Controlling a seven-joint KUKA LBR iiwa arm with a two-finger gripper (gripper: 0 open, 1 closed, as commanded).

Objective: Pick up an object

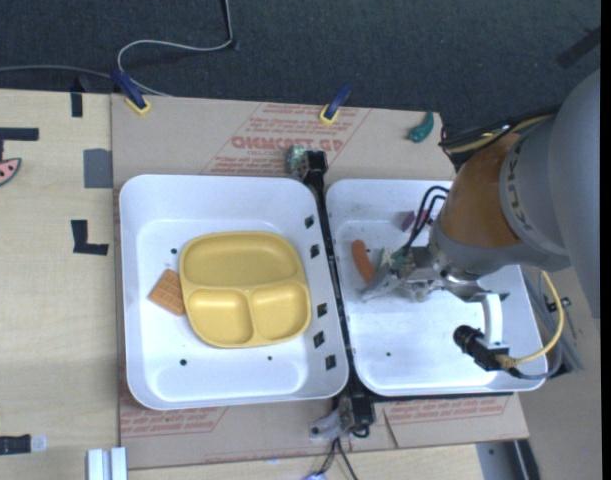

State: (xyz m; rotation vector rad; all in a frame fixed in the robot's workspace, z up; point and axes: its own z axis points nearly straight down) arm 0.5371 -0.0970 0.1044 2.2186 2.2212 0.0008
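Orange sausage-shaped piece (361,259) lies in right bin (425,368), gripper (377,284) low beside it; can't tell jaw state. Yellow tray (245,288) in left bin (155,368).

A yellow divided tray (247,289) partly hides a tan cracker (166,292); the end effector (383,274) blurs over the small orange piece (362,260).

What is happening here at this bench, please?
A grey robot arm reaches from the right into the right bin. Its gripper is low beside a small orange object, which lies on the bin floor. The left bin holds a yellow divided tray.
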